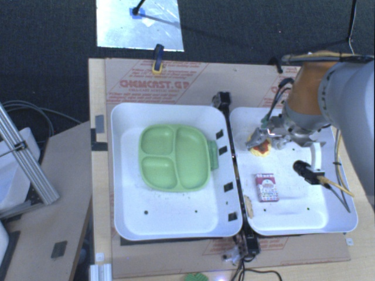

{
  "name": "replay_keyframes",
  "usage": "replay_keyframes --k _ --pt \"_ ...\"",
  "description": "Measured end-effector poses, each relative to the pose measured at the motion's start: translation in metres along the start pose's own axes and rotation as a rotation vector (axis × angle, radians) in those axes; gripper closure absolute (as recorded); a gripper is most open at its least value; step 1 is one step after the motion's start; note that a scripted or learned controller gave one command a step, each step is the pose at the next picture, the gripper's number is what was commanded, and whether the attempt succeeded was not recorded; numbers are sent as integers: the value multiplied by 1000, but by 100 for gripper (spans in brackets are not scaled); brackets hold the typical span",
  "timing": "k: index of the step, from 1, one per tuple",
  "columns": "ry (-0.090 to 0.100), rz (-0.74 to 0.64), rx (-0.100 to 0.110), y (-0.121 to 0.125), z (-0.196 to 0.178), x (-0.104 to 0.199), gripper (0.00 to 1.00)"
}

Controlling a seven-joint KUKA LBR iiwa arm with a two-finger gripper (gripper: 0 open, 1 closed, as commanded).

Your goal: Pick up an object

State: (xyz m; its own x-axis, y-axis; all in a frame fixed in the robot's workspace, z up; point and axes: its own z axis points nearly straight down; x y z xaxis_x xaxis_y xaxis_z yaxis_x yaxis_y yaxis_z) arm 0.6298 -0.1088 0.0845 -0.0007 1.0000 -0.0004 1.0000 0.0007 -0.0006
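Green divided tray lies flat mid left bin; red-white box and yellow-red lump sit by the left wall of the right bin.

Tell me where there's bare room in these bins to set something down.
Left bin: the near strip between the green tray and the front wall, plus a narrower band at the tray's left. Right bin: the floor between the box and the front wall. Crowded: the right bin's far half, where the gripper sits by a yellow thing.
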Motion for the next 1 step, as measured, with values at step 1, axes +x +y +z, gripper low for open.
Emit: replay_keyframes --k 1 --pt "1 -2 -5 3 -15 0 100"
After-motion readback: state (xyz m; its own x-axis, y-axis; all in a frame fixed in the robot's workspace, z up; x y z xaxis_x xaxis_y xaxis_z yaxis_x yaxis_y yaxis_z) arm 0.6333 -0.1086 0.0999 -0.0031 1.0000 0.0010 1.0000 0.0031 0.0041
